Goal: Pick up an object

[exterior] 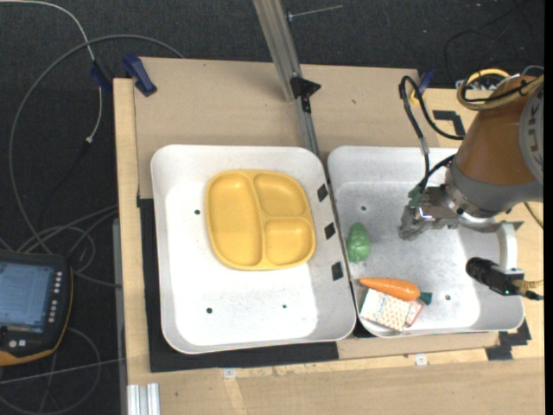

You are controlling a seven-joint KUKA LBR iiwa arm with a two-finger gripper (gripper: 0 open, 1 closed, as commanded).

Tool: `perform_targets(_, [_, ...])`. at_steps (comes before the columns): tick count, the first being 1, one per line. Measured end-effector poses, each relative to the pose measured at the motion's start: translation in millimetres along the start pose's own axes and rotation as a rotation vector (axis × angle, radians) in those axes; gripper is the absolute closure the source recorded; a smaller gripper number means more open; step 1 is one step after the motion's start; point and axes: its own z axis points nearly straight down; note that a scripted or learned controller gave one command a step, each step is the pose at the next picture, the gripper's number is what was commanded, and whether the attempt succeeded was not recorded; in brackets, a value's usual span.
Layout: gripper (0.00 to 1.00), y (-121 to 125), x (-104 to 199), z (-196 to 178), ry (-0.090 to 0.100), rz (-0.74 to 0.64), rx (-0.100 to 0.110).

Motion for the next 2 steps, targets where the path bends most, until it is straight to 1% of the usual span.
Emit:
perform_targets(1, [1.0, 0.8, -1.7, -64.6, -0.001, 0.001, -0.002])
perform_targets(2, [1.0, 2.8, -1.8, -118.9, -0.001, 0.001, -0.002])
